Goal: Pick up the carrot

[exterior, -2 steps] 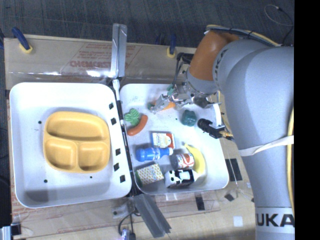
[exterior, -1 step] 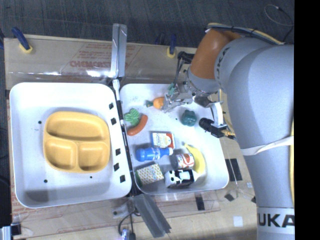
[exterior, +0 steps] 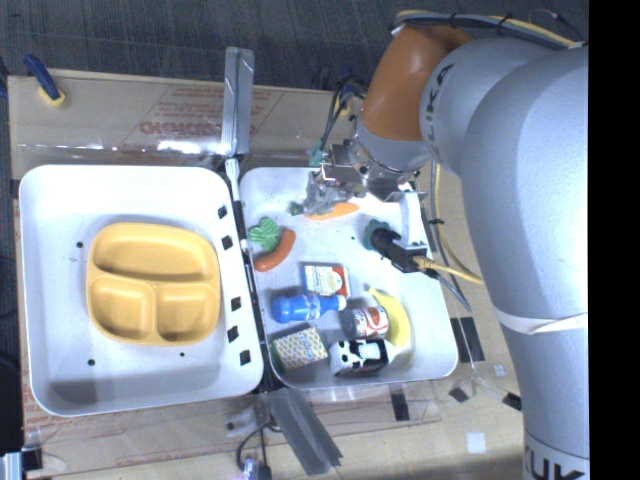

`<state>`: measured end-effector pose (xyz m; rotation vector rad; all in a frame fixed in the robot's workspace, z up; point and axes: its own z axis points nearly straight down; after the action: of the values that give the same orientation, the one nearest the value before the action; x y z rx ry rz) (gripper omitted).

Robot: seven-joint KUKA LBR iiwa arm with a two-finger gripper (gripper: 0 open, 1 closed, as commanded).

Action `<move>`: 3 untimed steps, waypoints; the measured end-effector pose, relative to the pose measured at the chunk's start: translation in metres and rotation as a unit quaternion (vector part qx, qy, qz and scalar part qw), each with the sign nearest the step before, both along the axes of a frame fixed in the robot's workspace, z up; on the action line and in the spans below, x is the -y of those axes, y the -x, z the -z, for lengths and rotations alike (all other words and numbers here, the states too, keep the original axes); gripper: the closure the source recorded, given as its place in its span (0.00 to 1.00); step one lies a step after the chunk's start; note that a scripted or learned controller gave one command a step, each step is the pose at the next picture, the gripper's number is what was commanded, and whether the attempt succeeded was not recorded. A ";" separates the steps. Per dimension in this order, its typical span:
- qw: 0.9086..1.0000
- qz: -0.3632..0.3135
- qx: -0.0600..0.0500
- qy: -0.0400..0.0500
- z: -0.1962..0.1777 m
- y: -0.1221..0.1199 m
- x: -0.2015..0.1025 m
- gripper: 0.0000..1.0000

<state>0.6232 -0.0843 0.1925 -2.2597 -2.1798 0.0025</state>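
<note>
Bins [exterior: 40, 268]: two. Yellow tray [exterior: 155, 280]: one, left bin. Carrot [exterior: 274, 251]: one, right bin, near hand [exterior: 325, 190]; grip state unclear. Labels unreadable.

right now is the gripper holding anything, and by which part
Cannot be told. The gripper is low over the right bin's far end, at an orange piece; no grip shows.

Grey arm bent down, gripper [exterior: 322, 194] lowered
</note>
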 end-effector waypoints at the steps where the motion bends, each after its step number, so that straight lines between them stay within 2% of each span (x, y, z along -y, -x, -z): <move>1: 0.976 -0.218 0.000 -0.001 0.086 0.069 0.046 1.00; 2: 0.989 -0.147 0.001 0.000 0.100 0.008 0.098 1.00; 3: 0.989 -0.147 0.001 0.000 0.100 0.008 0.097 0.00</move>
<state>0.6153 -0.1812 0.0924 -1.9156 -2.4898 -0.0007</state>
